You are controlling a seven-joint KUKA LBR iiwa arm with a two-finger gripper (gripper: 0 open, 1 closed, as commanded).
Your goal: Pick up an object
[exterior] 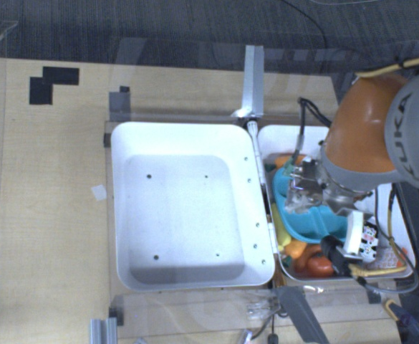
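Observation:
My gripper [300,190] hangs low inside the right bin [284,130], under the grey arm with its orange band. It is right over a bright blue, bowl-like object [311,222] that lies in the middle of that bin. I see nothing clearly held. Along the bin's near edge lie a red object [321,266], a yellow one [294,249] and an orange one [311,251]. Another orange piece [283,160] and a bit of green [271,168] show at the far side, partly hidden by the wrist.
The left white bin [180,132] sits beside the right one, sharing a middle wall [261,192]. A metal post [253,77] stands at the far end of that wall. The arm covers the right half of the right bin.

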